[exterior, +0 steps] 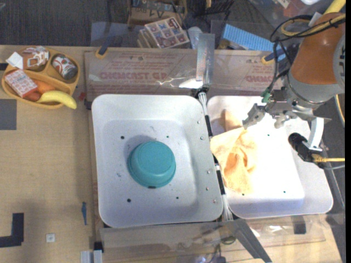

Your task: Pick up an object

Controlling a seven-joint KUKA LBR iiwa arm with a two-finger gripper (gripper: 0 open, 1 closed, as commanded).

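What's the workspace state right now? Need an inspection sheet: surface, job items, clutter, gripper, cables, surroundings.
Surface: wooden bench bearing left bin and right bin side by side.
Job's things: teal bowl upside down in the left bin; yellow cloth crumpled at the right bin's left side; tan block beside it near the far wall.
Clutter: yellow tray of toy food with a banana, far-left corner of the bench.
Gripper: gripper over the right bin, above the cloth's far edge; nothing seen between its fingers.
Cables: yellow cable at the right bin's right rim.
Surroundings: cardboard wall behind the bins.
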